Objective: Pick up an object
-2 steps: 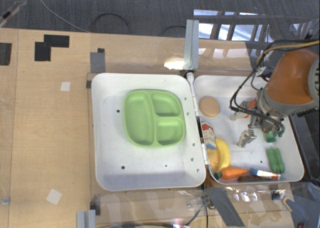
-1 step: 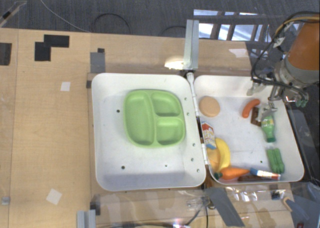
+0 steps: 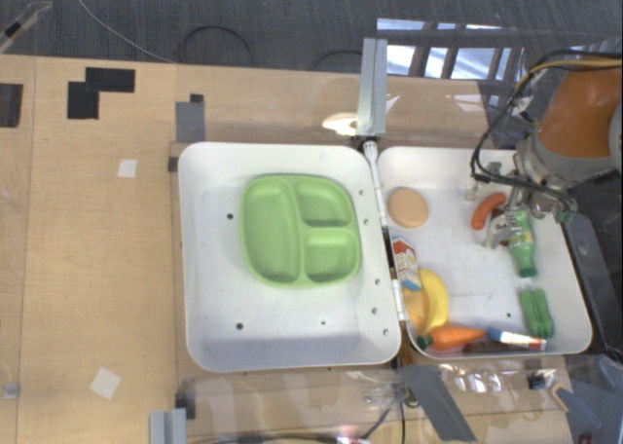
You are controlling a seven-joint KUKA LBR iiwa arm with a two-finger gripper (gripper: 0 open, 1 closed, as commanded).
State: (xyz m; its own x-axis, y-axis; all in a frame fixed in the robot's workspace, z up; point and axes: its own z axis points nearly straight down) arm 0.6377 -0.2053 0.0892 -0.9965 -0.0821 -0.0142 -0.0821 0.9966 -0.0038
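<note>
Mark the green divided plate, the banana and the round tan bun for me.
green divided plate (image 3: 297,230): camera view, on the ridge between its compartments.
banana (image 3: 435,298): camera view, on its yellow middle.
round tan bun (image 3: 408,207): camera view, on the centre of its top.

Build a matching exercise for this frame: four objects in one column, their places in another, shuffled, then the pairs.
Objects:
1. green plate
2. round bun
3. banana
4. green bottle

Places:
A. right bin, upper left part
B. left bin, middle
C. right bin, beside the gripper
D. right bin, lower left, by the carrot

Pairs: 1-B, 2-A, 3-D, 4-C
</note>
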